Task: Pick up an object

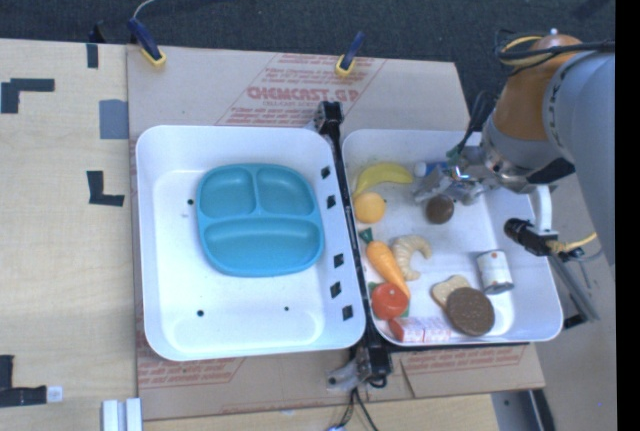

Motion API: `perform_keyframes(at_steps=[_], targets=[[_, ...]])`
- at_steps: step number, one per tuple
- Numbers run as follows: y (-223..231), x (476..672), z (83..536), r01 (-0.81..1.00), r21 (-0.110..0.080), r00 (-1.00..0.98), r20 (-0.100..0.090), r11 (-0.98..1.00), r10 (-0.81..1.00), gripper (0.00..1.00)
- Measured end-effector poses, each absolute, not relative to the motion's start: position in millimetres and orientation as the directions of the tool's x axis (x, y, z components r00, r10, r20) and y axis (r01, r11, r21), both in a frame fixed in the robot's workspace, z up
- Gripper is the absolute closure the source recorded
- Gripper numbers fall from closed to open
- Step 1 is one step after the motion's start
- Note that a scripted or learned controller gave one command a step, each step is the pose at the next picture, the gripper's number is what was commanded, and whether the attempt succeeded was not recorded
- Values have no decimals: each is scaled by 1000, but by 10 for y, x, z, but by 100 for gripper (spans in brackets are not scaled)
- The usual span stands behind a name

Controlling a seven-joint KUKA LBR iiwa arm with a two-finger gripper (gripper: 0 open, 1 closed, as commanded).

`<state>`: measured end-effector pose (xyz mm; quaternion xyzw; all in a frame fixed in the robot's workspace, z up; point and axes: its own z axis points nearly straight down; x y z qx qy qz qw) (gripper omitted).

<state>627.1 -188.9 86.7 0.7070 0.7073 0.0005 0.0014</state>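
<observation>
A small brown ball [439, 210] lies in the right bin [540, 314], right of centre in the frame, just under the hand [452, 181]; whether the hand is released or clenched cannot be told. Left of it lie a banana [381, 176], an orange [369, 208] and a carrot [385, 262]. A blue tray [260, 219] sits in the left bin [165, 249].

Red print "CHEMCAST GP" reads on the brown cardboard sheet [290, 94] behind the bins.
</observation>
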Motion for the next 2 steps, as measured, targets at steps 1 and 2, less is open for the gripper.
perform_keyframes(at_steps=[1, 2], targets=[[-1892, 6277, 967, 1000, 5, -2, -4, 2, 1000, 100], [-1892, 6275, 965, 1000, 5, -2, -4, 2, 1000, 0]])
